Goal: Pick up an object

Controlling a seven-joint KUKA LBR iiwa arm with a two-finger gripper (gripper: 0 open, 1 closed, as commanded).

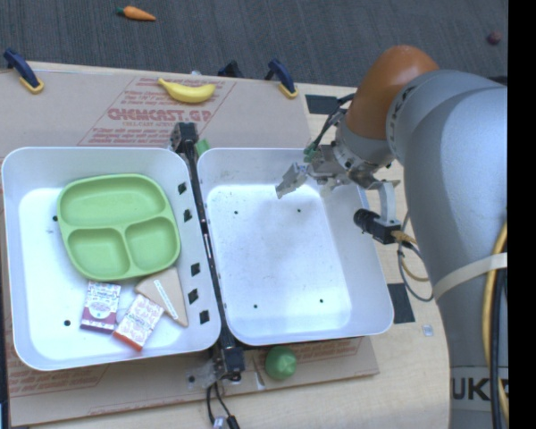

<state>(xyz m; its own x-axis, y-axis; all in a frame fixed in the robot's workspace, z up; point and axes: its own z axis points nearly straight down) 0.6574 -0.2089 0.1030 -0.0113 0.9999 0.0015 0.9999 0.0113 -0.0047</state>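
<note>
A: Left bin (pixel 18 266), contents?

B: One green divided plate (pixel 118 222), three compartments, lying in the upper half. Below it, two small printed packets (pixel 101 307) (one reddish-brown, one (pixel 139 321) red and white) side by side, and a tan wedge (pixel 165 298) just right of them, near the divider.

A: Right bin (pixel 366 284)?

B: White floor with dark specks. The gripper (pixel 290 182) sits over its upper edge, reaching in from the right below the arm's orange band (pixel 389 83). Whether its fingers are parted or closed, I cannot tell; nothing visible between them.

A: Items outside the bins?

B: A yellow banana (pixel 188 88) on the cardboard (pixel 116 114) above the bins, a green ball (pixel 281 363) on the bench below the right bin, and an orange carrot (pixel 138 12) on the floor, well apart.
</note>
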